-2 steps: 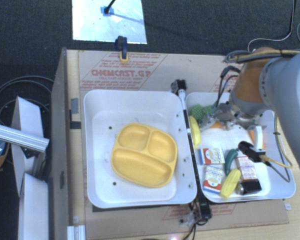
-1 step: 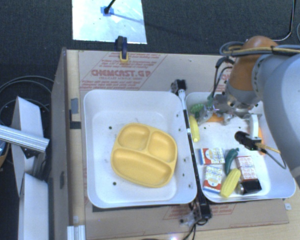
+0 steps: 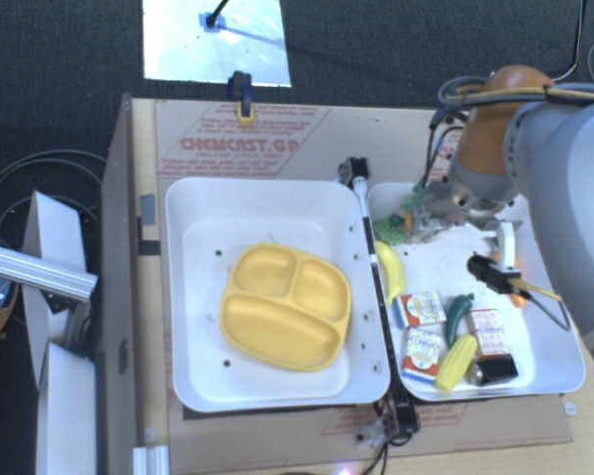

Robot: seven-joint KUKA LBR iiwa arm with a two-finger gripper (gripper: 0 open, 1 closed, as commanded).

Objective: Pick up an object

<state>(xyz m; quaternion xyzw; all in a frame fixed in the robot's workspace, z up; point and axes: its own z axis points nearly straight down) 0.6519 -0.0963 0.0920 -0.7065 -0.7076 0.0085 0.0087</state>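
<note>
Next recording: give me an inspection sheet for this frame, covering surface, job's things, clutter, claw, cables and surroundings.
Surface: two white bins, left bin and right bin, on a cardboard sheet.
Job's things: banana, corn cob, green pepper, small cartons in the right bin.
Clutter: yellow divided tray in the left bin.
Claw: claw low over the right bin's far corner; its state cannot be told.
Cables: black cables on the floor at left.
Surroundings: dark carpet, shiny sheet beyond the bench.

right bin (image 3: 564, 364): yellow banana (image 3: 392, 270) by left wall | yellow corn cob (image 3: 455, 360) tilted at front | dark green pepper (image 3: 458, 312) | red-white cartons (image 3: 419, 310) mid | green-orange toys (image 3: 393, 228) at back | left bin (image 3: 193, 295): yellow divided plate (image 3: 284, 306) flat, centre
</note>
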